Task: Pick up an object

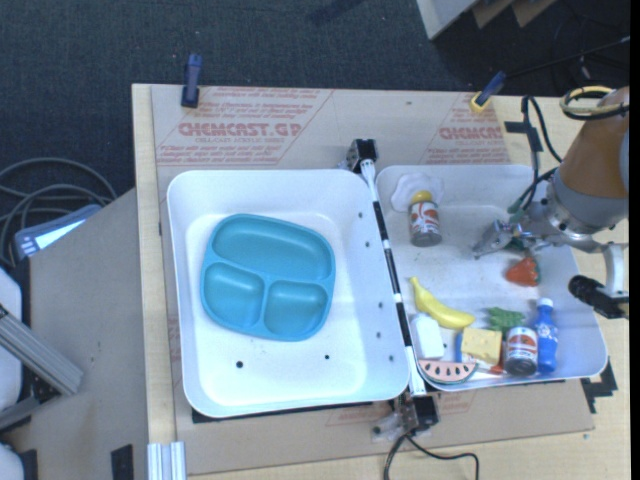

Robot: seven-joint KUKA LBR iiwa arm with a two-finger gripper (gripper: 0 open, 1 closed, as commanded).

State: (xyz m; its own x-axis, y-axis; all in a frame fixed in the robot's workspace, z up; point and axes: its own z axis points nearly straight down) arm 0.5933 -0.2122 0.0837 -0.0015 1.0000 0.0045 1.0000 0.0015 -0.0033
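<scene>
In the right bin, my gripper hangs low over the middle of the floor, reaching in from the right. Just below and to its right lies a red-orange piece. To the gripper's left, a small can stands with a white lump behind it. Along the near side lie a banana, a watermelon slice, a yellow block, a green piece, a second can and a blue bottle. Nothing shows held in the gripper.
The left bin holds a blue divided plate. A black-clipped rim separates the two bins. The arm's orange band rises at the right edge, with cables beside it. Cardboard lies behind the bins.
</scene>
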